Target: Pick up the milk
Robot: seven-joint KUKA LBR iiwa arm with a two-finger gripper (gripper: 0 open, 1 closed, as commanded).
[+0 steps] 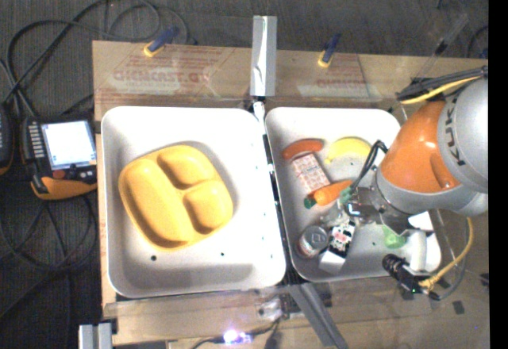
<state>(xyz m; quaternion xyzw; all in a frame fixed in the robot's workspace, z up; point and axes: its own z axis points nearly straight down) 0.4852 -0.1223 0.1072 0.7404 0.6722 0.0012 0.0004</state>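
Camera view has the pincer (350,216) right over the milk (339,243) in the right bin (278,181), honestly can't tell its state.

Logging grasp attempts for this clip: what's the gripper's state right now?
Gripper: cannot be told from this view. It sits low in the right bin, over the milk carton.
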